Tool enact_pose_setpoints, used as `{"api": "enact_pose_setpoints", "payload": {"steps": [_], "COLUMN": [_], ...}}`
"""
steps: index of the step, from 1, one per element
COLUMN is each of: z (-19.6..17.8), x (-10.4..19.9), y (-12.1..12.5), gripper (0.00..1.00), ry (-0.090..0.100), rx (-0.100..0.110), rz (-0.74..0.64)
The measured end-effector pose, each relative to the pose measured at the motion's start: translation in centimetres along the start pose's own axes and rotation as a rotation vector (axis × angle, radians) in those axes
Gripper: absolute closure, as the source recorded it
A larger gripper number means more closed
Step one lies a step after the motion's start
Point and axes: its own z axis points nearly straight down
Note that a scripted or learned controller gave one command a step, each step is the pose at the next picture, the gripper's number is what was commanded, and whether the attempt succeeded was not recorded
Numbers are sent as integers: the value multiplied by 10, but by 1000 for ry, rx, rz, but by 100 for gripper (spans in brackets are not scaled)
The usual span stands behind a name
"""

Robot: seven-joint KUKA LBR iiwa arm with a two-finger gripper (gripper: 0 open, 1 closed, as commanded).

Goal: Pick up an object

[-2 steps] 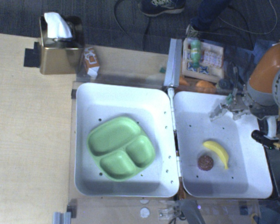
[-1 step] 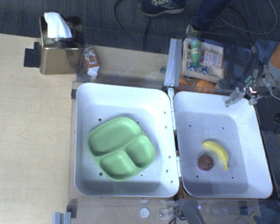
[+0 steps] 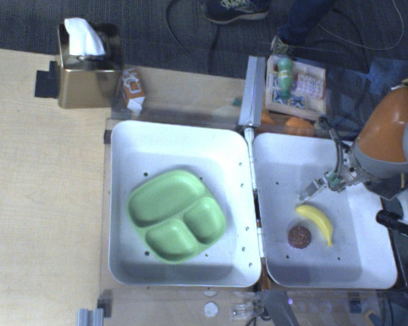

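A yellow banana [image 3: 318, 221] lies in the right bin [image 3: 288, 158], with a small dark red round object [image 3: 299, 236] just left of and below it. My gripper [image 3: 313, 189] hangs over the right bin's middle, a little above and left of the banana, its fingers pointing down-left. Nothing shows between them. In the left bin [image 3: 128, 146] a green divided plate [image 3: 178, 214] lies flat.
A tissue box [image 3: 84, 63] and a small carton [image 3: 132, 90] stand on the bench behind the left bin. A packet of items [image 3: 295, 84] lies behind the right bin. The arm's orange band [image 3: 391, 123] is at the right edge.
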Motion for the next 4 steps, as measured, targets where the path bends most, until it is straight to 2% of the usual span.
{"api": "enact_pose_setpoints", "payload": {"steps": [1, 2, 3, 4], "z": [-1, -13, -128, -112], "x": [33, 32, 55, -56], "y": [-111, -108, 13, 40], "gripper": [0, 100, 100, 100], "ry": [-2, -5, 1, 0], "rx": [0, -7, 2, 3], "rz": [-63, -64, 170, 223]}}
